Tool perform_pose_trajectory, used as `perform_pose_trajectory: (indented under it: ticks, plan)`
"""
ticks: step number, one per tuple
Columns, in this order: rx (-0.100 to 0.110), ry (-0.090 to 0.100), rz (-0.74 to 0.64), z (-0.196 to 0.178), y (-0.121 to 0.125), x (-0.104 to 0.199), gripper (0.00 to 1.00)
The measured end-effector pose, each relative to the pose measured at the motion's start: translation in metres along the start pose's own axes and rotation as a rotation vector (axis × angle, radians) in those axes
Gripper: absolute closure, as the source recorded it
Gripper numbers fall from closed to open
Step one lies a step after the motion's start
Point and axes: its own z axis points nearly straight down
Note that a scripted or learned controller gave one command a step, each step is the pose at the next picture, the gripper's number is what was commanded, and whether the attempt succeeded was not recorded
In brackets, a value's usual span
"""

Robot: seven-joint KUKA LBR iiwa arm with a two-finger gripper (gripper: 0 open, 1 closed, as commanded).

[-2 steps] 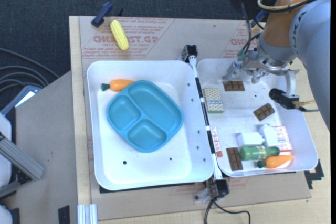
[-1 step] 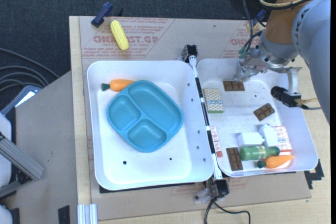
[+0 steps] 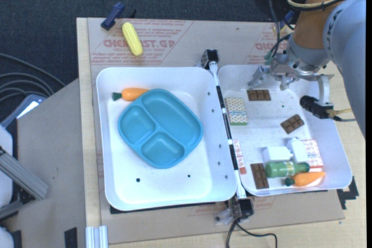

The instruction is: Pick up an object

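Down at the bottom of the frame, the counter (image 3: 174,229) edge has a little black clip (image 3: 241,209) where my two white bins meet. Just above that, in the lower right corner of the right bin (image 3: 334,142), sits a cluster: a green bottle (image 3: 286,169) lying on its side, an orange carrot-looking thing (image 3: 308,179) touching it from below, a white block (image 3: 276,153), a red-and-white packet (image 3: 308,151) and a brown chocolate bar (image 3: 259,175) on the left of the pile.

Further up that bin there's another brown chocolate piece (image 3: 292,123) on its own, a patterned wafer-type packet (image 3: 236,111) against the left wall, and a third chocolate bar (image 3: 259,95) near the top.

My end effector (image 3: 273,74) hangs over the upper part of the right bin, just above that third chocolate bar. Honestly can't tell if it's apart or together from this angle, too much metal clutter, and I can't see anything gripped in it. My arm (image 3: 325,14) comes in from the upper right, orange band and all.

Left bin (image 3: 110,142) has a blue divided plate (image 3: 160,128) in the middle and a small orange carrot (image 3: 132,93) touching its upper left rim. Up on the cardboard past the bins, upper left, there's a yellow corn cob (image 3: 132,38) with a dark blue thing (image 3: 113,15) just beside it.
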Motion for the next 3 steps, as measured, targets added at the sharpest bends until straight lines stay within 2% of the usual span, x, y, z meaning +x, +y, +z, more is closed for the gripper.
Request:
perform_pose_trajectory:
  ticks: [1, 2, 3]
  plan:
    - [0.008, 0.004, 0.003, 0.023, -0.004, 0.008, 0.00]
    - [0.001, 0.002, 0.002, 0.010, -0.001, 0.008, 1.00]
    - [0.008, 0.002, 0.004, 0.023, -0.043, -0.058, 1.00]
